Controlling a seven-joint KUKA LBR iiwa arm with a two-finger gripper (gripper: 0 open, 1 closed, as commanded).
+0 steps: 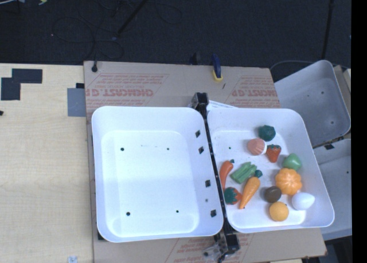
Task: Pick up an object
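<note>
Table [40, 159] surface of pale wood carries a cardboard sheet [155, 87], and on that sit 2 shallow white bins side by side. Left bin [109, 141] holds nothing to grasp; right bin [304, 136] holds every candidate for the pick, a scatter of toy foods gathered toward its near right half.

Largest among them is the ridged orange pumpkin [288, 181], well to the right. Next comes the long carrot [249, 192], whose axis runs at a slant from upper right down to lower left, with a second, redder carrot [226, 171] just beside the central divider, lying on a similar slant. A green pod [244, 172] lies between them. Smaller pieces follow: a white egg [303, 201], a round orange fruit [278, 211], a pink ball [256, 146], a dark green lump [266, 132], a strawberry [273, 153], a green pepper [292, 161], a brown piece [272, 193] and a small green piece [231, 195].

As for the claw, its state cannot be told from this view. Since the arm enters from the right, the pumpkin and egg probably lie nearest its reach, and a grasp across the carrot's narrow width would suit its slanted axis.
</note>
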